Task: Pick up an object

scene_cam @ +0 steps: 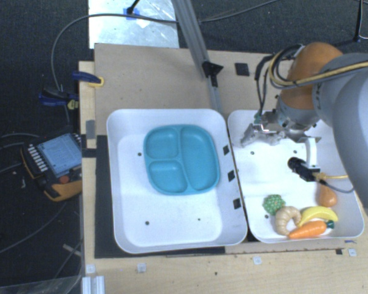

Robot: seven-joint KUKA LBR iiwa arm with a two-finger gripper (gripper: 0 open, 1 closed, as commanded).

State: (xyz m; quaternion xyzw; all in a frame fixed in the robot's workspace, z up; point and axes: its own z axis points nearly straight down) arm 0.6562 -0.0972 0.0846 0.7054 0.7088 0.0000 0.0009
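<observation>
Above the right bin (257,225), the gripper (271,133) is positioned; its grip state cannot be told. No object is grasped; toy food (300,216) is left untouched.

No readable text, labels or numbers anywhere.

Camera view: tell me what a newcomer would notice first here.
The blue divided plate stands out in the left bin. In the right bin, a cluster of toy food fills the near corner: broccoli, banana, carrot. The gripper sits over that bin's far end, apart from the food.
</observation>
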